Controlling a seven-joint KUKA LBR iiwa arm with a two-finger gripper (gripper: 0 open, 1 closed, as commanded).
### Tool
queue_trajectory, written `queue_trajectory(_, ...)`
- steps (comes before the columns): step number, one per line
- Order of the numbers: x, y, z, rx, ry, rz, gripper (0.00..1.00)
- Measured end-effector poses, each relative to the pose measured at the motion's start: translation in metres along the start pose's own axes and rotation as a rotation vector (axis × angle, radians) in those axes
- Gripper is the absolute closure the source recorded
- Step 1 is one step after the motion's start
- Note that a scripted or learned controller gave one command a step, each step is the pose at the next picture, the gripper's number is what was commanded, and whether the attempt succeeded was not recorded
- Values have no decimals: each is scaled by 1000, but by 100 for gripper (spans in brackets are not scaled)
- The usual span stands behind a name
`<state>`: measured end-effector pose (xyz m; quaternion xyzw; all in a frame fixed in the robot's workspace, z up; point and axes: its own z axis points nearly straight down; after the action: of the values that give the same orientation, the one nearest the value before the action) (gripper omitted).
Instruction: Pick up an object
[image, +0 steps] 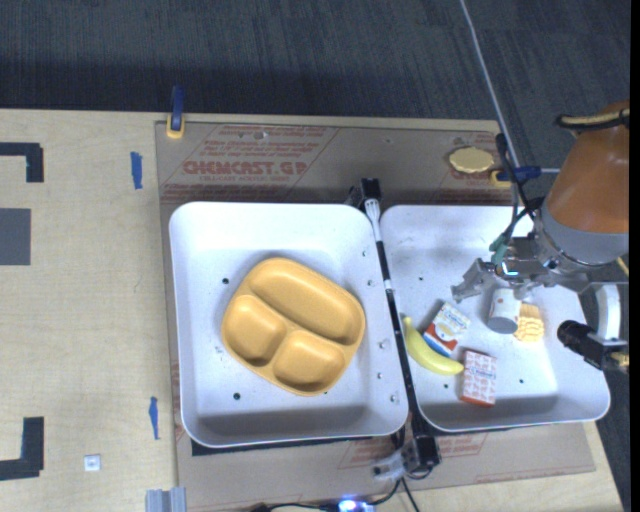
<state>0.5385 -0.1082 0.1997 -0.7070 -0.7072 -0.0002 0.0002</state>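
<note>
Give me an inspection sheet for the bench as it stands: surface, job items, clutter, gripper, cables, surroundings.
Surface: wooden bench bearing left bin and right bin, side by side.
Job's things: in the right bin, banana, small carton, red-and-white box, white cup, yellow snack.
Clutter: yellow divided tray in the left bin.
Gripper: gripper above the right bin's upper part; fingers unclear.
Cables: thin line running down to the arm; wires at the bench's front edge.
Surroundings: blue tape marks, yellow clamps, dark floor.
</note>
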Motion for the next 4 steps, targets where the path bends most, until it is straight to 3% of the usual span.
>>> queue_trajectory(1,-40,-1,97,-6,-2,0,0)
queue_trajectory(2,-7,-55,111,-13,-3,2,0)
queue_trajectory(3,-7,-53,99,-21,-6,1,100)
queue_trajectory(4,-8,-53,99,-21,-6,1,0)
